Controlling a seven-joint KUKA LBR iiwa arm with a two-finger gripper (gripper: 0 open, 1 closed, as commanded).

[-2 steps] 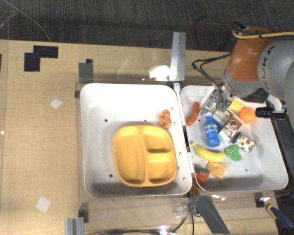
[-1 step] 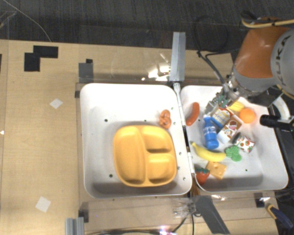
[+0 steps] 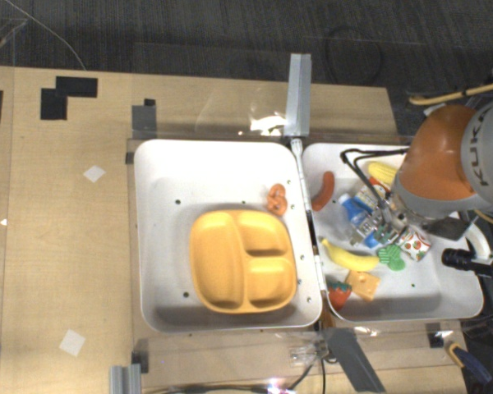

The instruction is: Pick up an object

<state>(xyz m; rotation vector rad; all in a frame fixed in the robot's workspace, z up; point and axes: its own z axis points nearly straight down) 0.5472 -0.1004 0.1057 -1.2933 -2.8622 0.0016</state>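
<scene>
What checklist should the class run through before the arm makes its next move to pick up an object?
1. Gripper is above the right white bin: ok.
2. Objects lie within reach there, such as the yellow toy banana and red sausage-shaped toy: ok.
3. A thing sits between the fingers: cannot tell.
4. Target stands apart from its neighbours: not ok, the toys are crowded.
5. Yellow divided plastic tray lies in the left white bin, out of the way: ok.

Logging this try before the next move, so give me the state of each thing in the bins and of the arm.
yellow divided tray: upright, in left bin
orange pretzel toy: beside tray, at left bin's right wall
red sausage: loose, right bin
banana: loose, right bin
gripper: low over right bin's clutter
</scene>
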